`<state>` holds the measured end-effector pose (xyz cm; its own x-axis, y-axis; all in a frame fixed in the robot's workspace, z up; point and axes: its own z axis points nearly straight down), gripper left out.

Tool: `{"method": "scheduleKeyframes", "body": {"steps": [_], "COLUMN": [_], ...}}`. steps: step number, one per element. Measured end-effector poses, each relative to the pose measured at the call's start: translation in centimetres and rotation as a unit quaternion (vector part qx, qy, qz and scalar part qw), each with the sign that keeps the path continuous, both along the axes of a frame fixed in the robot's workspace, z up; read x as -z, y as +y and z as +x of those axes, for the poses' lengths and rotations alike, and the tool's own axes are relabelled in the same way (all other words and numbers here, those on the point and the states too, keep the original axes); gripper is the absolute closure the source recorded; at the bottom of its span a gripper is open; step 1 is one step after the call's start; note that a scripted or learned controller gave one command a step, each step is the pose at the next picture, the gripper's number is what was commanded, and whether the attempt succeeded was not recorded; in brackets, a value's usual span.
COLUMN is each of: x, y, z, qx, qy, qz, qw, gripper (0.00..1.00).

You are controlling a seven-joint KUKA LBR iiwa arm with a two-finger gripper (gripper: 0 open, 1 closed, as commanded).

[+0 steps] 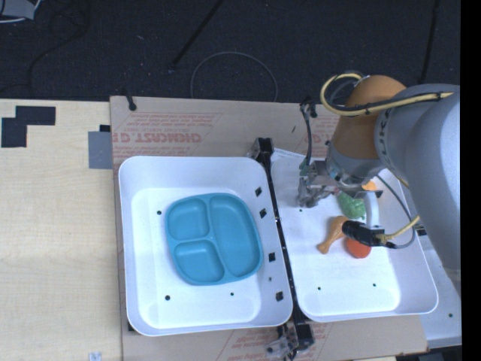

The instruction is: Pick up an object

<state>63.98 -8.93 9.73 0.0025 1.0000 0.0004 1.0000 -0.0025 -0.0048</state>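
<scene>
In the camera view you see the gripper low at the right bin's ten o'clock corner, grip state impossible to tell, with a tan drumstick toy and red object toward its four o'clock, and a blue divided plate in the left bin.

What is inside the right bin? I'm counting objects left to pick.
In the right bin: a tan piece, something orange-red, something green. The arm covers the bin's far corner; the gripper hangs there.

We observe the gripper lowered at 12 o'clock of the right bin; a blue tray occupies the left bin.
</scene>
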Motion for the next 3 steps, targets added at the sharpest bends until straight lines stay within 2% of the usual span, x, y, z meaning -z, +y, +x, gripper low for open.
{"method": "scheduleKeyframes", "body": {"steps": [1, 3], "x": [-4.3, -16.6], "y": [-0.6, -0.5], "z": [-0.1, -0.9], "qx": [0.001, -0.001], "qy": [-0.003, -0.005], "qz": [-0.0004, -0.0006], "qw": [1.0000, 1.0000], "gripper": [1.00, 1.00]}}
